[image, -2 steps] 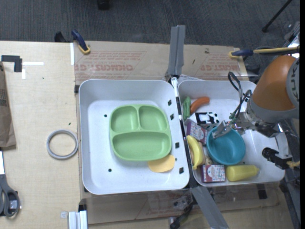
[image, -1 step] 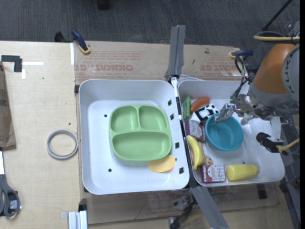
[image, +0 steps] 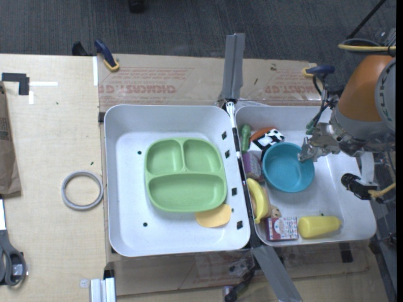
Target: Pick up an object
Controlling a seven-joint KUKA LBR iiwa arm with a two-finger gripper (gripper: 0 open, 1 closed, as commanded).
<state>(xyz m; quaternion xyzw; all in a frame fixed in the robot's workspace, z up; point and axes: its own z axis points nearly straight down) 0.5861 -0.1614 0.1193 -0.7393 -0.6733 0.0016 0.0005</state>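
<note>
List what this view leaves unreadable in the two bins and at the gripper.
- Gripper: too small and dark against the blue bowl to read.
- Purple item: partly hidden by the bin divider and the banana.
- Yellow disc: top tucked under the green plate.
- Small carton: label too small.
</note>
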